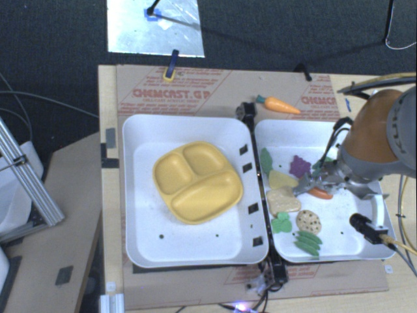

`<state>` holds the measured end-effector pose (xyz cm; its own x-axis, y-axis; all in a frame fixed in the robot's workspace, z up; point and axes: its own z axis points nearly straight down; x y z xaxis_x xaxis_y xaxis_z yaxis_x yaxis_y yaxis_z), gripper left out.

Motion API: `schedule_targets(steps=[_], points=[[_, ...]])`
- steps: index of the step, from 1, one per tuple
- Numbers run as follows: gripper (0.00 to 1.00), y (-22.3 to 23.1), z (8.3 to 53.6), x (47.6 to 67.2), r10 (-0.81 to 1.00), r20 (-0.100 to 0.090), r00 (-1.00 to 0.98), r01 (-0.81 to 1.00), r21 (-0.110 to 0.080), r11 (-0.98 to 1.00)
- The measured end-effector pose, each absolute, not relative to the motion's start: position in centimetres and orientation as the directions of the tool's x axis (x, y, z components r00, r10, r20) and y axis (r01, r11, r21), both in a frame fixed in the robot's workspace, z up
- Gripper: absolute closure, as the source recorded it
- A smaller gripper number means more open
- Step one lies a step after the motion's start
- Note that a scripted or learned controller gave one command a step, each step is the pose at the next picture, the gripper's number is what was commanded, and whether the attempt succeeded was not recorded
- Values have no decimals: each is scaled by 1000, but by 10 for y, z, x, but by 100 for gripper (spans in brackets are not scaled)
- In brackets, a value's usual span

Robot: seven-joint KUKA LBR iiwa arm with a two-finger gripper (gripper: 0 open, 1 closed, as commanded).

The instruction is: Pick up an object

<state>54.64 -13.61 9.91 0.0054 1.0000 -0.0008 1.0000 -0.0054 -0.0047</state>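
1. The hand (pixel 307 188) is low inside the right bin (pixel 339 130), reaching in from the right; whether it is wide or narrow I cannot tell, as the tips merge with the toys under them.
2. Right at the tips lie a pale yellow piece (pixel 281 179) and a small orange piece (pixel 320 193); nothing can be seen held.
3. Just above the hand sits a purple toy (pixel 299 166), and to its left a green leaf shape (pixel 266 160).
4. Below the hand are a cream slab (pixel 283 202), a speckled cookie (pixel 308 222), a small green piece (pixel 281 224) and a green pod (pixel 307 242).
5. Well to the left, the left bin (pixel 140 142) holds a yellow divided plate (pixel 197 181).
6. Beyond the bins' far rim, a toy carrot (pixel 279 105) lies on the tabletop (pixel 215 87).
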Motion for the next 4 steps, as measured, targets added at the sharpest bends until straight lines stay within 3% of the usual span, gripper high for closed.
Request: schedule_targets(steps=[1,2,3,4], points=[[100,-133,115,551,1000,-2,-1,1000,6,1],[100,-75,261,546,1000,1,-11,1000,18,11],[100,-158,277,491,1000,-4,8,1000,3,-8],[100,-112,397,488,1000,-2,-9,1000,17,9]])
